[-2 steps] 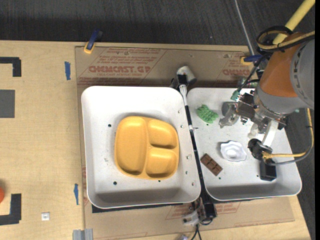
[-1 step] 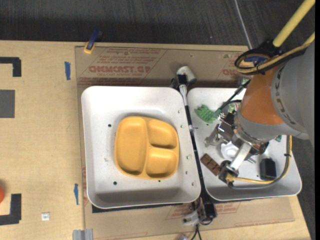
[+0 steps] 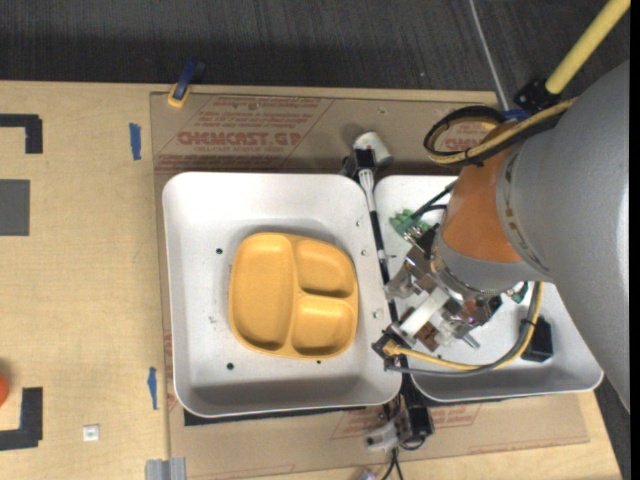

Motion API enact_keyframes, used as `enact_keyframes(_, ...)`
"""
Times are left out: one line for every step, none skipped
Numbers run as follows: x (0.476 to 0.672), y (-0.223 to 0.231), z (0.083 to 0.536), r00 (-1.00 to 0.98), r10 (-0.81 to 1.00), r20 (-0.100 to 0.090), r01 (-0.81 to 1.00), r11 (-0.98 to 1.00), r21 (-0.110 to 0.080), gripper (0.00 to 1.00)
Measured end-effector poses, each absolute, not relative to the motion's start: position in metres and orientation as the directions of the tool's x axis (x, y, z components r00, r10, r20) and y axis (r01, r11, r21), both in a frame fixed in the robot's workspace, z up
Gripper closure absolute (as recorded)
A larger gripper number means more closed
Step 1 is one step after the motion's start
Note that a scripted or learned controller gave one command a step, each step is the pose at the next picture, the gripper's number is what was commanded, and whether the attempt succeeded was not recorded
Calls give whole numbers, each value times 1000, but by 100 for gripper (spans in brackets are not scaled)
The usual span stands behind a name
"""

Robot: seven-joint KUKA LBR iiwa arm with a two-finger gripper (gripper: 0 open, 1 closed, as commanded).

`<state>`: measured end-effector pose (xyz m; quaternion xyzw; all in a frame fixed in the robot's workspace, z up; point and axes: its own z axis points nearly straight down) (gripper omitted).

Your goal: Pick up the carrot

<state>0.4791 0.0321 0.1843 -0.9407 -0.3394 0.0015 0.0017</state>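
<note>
In the right bin [image 3: 572, 366], under the arm [image 3: 565, 193], is the likeliest hiding place, but you cannot tell where the carrot lies: most of that bin's floor is covered. The gripper [image 3: 432, 313] hangs low over the bin's left half, close to the wall it shares with the left bin [image 3: 190, 268]. You cannot tell how wide the gripper stands or whether it has anything. The orange band [image 3: 475, 223] sits just above it, and a yellow cable [image 3: 455, 361] loops along the bin's near side beneath it.

The left bin holds a yellow tray [image 3: 290, 293] with three compartments, lying flat near the middle, apart from all four walls. Bare white floor runs round it, widest on the left and near sides.

Both bins rest on a brown board [image 3: 250, 128] with red print, which lies on the tan bench [image 3: 80, 268]. You have open bench to the left, marked with black corners [image 3: 28, 133] and strips of blue tape [image 3: 135, 140]. A blue and yellow clamp [image 3: 183, 81] sits at the board's far left corner. A red thing [image 3: 3, 390] is cut off by the left edge. Beyond the bench is dark floor [image 3: 280, 18].
</note>
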Motion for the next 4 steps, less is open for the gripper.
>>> enact_keyframes(574, 6, 185, 745, 667, -1, 667, -745, -1, 0)
enact_keyframes(526, 23, 184, 892, 451, -4, 451, -892, -4, 0)
enact_keyframes(526, 23, 184, 892, 451, -4, 451, -892, -4, 0)
enact_keyframes(526, 23, 184, 893, 451, -4, 451, -893, -4, 0)
